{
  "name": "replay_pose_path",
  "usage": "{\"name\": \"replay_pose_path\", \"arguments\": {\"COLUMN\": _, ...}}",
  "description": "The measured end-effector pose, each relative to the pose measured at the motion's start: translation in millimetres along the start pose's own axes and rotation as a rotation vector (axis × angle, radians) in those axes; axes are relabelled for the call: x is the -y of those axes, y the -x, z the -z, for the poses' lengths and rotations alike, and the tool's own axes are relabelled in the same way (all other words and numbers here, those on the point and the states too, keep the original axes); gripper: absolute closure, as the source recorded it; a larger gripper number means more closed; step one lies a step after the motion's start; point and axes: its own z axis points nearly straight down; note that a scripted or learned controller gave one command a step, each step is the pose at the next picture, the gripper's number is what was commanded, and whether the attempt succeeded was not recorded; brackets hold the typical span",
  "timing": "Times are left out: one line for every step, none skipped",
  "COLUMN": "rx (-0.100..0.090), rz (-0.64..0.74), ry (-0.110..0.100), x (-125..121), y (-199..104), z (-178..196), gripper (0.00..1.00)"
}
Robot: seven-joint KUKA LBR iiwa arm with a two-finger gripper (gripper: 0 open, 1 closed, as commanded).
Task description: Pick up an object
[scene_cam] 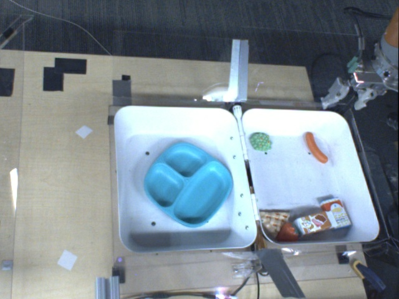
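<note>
blue divided plate [188, 183], left bin [131, 229], wooden bench [56, 167]

Nearest the gripper [348, 95], an orange sausage [316, 147]; further off, a speckled green ball [260, 142]. Farthest, a light-blue divided plate [187, 183]. Red-and-orange printed cartons [323, 218] are seen against white bins [124, 167].

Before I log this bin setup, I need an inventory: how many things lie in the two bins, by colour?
Blue: 1, the divided plate
Green: 1, the small green ball-like item
Orange: 2, the sausage-shaped item and the juice carton
Red: 2, the red-labelled packet and the red round item
Tan: 1, the waffle-like piece
Total: 7
</note>
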Motion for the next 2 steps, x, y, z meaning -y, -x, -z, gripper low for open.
{"name": "replay_pose_path", "arguments": {"rx": -0.001, "rz": -0.13, "ry": -0.002, "x": 44.8, "y": 9.3, "z": -143.0, "gripper": 0.0}}
{"name": "replay_pose_path", "arguments": {"rx": 0.001, "rz": -0.157, "ry": 0.004, "x": 23.1, "y": -4.2, "z": -183.4, "gripper": 0.0}}
